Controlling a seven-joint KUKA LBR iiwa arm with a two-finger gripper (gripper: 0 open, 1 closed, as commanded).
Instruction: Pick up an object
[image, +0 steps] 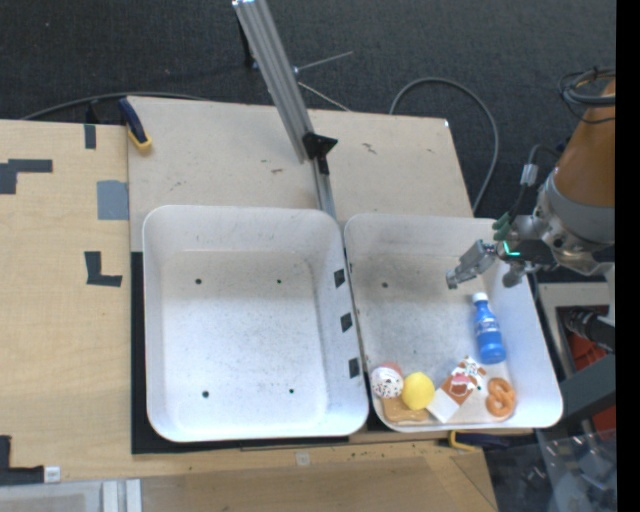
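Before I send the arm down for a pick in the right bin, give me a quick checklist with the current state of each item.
1. Gripper over the right bin: ok, it hangs above the bin's upper right part.
2. Gripper free of any object: ok, nothing shows between or under it.
3. Finger opening: cannot tell, too small and blurred.
4. Nearest target: ok, the blue bottle lies just below the gripper, apart from the other items.
5. Other targets separated: not ok, the yellow ball, the speckled ball, the red and white toy and the orange pretzel crowd the bottom edge.
6. Gripper aligned over the bottle: not ok, it sits up and to the left of it.
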